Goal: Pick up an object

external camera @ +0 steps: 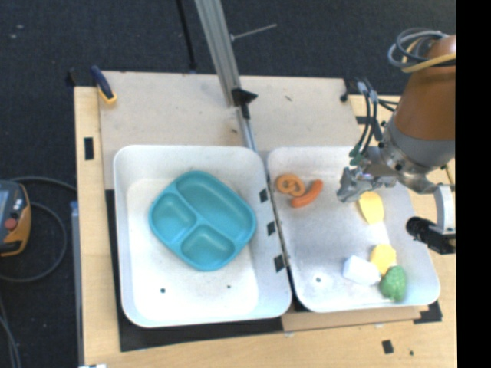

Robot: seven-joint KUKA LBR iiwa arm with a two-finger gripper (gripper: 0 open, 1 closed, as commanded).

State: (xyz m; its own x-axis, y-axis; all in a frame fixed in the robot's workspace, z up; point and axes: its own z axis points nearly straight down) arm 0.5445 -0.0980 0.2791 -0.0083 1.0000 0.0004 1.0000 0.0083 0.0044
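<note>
- The gripper (351, 187) hangs over the right bin (322, 244), just left of a pale yellow piece (371, 207). It holds nothing, and I cannot tell how it is set.
- No target is named. The yellow piece is nearest, so it is probably the aim.
- An orange ring (288, 184) touches an orange sausage (308, 194) to the left.
- A white block (359, 270), a yellow lump (383, 255) and a green toy (394, 283) cluster in the bin's near corner, likely hard to reach against the wall.
- The left bin (138, 282) holds a blue tray (202, 219).
- Both bins sit on a wooden bench (153, 106) over dark carpet, behind a metal post (218, 37).
</note>
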